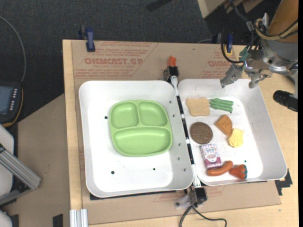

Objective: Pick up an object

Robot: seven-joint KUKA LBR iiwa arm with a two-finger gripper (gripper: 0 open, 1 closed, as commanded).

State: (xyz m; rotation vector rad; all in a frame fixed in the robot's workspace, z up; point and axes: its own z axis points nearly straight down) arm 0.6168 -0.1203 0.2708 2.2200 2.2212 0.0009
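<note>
Green beans lie just below the open claw — apart.

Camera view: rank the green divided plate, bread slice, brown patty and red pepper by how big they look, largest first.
1. green divided plate, by far the largest.
2. bread slice and brown patty: they look about alike, so I won't rank them.
3. red pepper, smallest.

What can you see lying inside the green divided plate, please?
The green plate, in the left bin, shows three bare compartments. The food items lie in the right bin. Whatever is beneath the plate is covered.
</note>
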